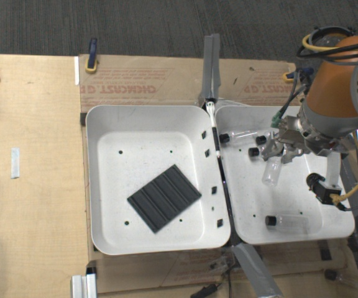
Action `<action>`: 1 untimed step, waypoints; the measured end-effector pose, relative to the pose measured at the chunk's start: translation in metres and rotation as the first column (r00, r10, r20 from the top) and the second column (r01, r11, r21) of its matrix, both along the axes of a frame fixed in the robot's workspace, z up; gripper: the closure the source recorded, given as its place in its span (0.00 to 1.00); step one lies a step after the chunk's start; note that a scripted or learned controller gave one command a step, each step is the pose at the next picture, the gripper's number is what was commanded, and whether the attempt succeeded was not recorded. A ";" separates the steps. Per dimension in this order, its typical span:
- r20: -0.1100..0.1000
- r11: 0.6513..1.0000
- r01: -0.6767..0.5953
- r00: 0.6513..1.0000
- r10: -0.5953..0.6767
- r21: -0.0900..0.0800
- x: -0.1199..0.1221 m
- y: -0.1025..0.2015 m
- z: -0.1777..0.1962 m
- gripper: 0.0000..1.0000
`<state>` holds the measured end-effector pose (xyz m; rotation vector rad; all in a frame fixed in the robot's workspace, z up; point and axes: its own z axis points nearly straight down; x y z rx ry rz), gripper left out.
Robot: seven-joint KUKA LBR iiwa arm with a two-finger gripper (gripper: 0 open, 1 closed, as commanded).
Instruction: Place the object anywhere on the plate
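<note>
Plate (165,197): a dark, ribbed rectangular slab lying flat on the floor of the left bin (104,166), its long axis running on a diagonal from the near-left up toward the far-right. Everything else of note lies to the right of the plate, across the wall that the two bins share.

Gripper (273,156): hangs over the right bin (328,228), well apart from the plate and a little farther back than it. Whether it is open or closed cannot be told from this angle.

Clear piece (270,174): a pale, see-through shape directly under the gripper and seemingly touching it, long axis roughly upright in the view. It may be the object to be placed, but whether it is gripped cannot be told.

Capped vial (280,220): clear with a black cap, lying on its side right of the plate, nearer the front. A second vial (234,135) lies just beyond the shared wall, toward the back.

Judgement: the coming move turns on a leftward carry, from the gripper across the shared wall to the plate, which offers a broad target.
</note>
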<state>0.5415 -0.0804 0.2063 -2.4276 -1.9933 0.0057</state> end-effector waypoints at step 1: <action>0.000 0.996 0.091 0.996 -0.091 0.000 -0.036 0.098 0.041 1.00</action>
